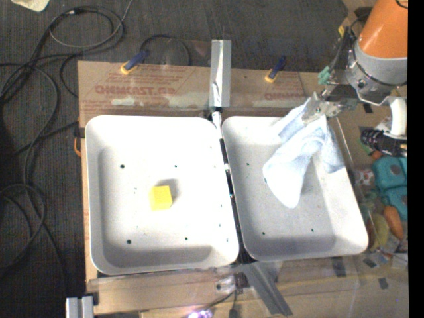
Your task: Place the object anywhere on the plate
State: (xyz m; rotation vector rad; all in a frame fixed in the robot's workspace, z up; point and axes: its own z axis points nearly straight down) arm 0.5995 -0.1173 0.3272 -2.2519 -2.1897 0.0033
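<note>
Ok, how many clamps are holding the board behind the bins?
2: a left clamp behind the left bin and a right clamp behind the right bin. Others may be hidden.

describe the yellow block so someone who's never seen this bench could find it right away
Two white bins sit side by side on the bench; take the left bin. The yellow block lies on its floor near the middle, a little toward the near edge. It is small, square and bright yellow, unlike the pale blue cloth in the right bin.
</note>
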